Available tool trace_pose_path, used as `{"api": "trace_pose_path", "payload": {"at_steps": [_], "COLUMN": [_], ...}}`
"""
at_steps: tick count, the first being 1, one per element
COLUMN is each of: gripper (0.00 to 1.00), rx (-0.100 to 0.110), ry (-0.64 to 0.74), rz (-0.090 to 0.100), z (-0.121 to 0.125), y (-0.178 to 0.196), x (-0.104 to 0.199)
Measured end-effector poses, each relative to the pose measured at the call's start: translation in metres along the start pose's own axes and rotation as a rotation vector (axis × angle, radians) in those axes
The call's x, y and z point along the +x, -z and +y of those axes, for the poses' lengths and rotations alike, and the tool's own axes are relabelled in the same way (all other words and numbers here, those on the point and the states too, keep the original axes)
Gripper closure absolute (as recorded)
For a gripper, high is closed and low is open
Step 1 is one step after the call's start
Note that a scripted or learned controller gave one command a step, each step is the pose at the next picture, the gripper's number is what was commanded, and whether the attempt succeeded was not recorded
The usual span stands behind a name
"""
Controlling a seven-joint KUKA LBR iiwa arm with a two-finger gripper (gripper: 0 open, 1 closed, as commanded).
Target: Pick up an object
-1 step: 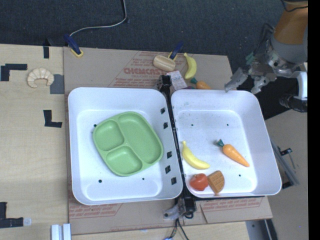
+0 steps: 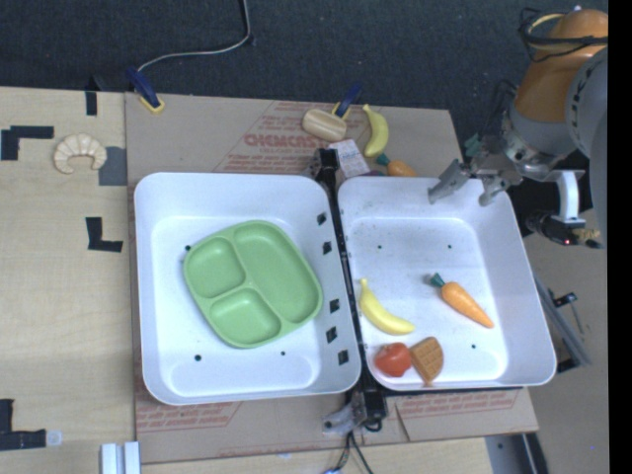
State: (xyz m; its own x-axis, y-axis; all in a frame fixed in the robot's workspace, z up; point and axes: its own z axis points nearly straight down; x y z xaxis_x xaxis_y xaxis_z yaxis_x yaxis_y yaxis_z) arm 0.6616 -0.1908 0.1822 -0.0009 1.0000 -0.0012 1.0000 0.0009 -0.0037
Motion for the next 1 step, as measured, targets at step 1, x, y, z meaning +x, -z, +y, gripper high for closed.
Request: {"api": "trace_pose_path", "payload": {"at_steps": [1], "gripper": [0.0], "rx": [-0.003], "ry": [-0.001], "rz": [0.001], "z": [-0.1066], "y": [-0.0965], "x": [0.0002]}}
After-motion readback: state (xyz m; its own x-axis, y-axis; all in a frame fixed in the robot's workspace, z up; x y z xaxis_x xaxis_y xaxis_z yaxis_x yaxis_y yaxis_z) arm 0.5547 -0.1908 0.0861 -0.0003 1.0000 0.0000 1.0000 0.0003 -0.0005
